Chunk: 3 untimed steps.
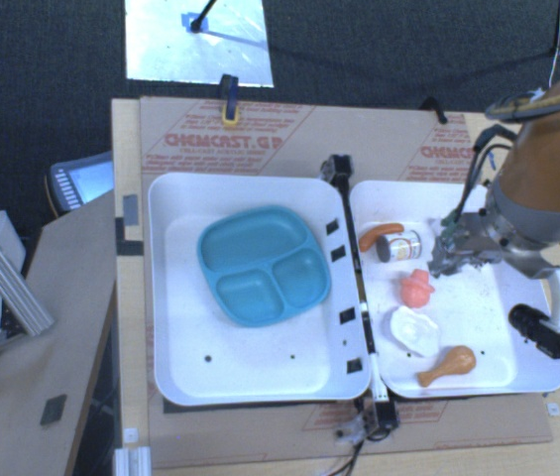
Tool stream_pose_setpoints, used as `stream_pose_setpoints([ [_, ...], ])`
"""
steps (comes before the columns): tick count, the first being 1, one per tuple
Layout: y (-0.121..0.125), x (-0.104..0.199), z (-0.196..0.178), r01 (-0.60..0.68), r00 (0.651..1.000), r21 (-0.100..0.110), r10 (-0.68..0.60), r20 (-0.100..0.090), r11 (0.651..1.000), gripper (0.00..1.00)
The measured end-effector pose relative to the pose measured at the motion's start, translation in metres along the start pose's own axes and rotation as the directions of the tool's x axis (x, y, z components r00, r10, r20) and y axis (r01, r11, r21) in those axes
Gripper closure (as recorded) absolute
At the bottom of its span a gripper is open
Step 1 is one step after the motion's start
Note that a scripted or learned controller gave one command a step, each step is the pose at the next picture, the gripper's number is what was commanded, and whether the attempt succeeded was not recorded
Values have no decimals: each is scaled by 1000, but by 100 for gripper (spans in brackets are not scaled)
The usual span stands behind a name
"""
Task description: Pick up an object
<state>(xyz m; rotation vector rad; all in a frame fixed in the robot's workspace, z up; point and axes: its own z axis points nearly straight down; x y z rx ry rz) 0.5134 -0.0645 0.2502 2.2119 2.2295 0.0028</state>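
Clearly the tool (446, 258) hangs over the right bin (493, 310), near its middle. It is just beside a pink toy (416, 288) and a small jar (400, 247). I cannot tell how far open it is, because it reads as one dark mass from this angle. Nothing can be seen held in it.

Any object would satisfy the task, and the pink toy looks like the nearest candidate, lying just below and to the left of the tool. That closeness is the main risk. The jar lies on its side, touching or nearly touching an orange sausage (379, 234). A descent slightly off to that side could knock the jar and set it rolling, pushing the sausage along with it. The pink toy looks rounded, so a grip that lands off its middle may squeeze it out sideways. The tool would then come up with nothing.

A white lump (415, 328) sits close under the pink toy, and a brown drumstick (448, 365) lies nearer the front wall. A toy nudged that way could wedge against them. The divider between the bins is close as well, so anything shoved left may jam there.

The blue plate (263, 264) in the left bin (185, 355) is well apart and unlikely to be disturbed.
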Motion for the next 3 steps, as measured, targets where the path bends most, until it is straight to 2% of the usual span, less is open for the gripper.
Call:
stream_pose_setpoints([
  [1,-6,50,16,2,1000,1,-2,-2,1000,100],
  [2,-14,103,11,3,1000,0,-3,-2,1000,100],
  [3,-10,158,11,3,1000,1,-3,-2,1000,100],
])
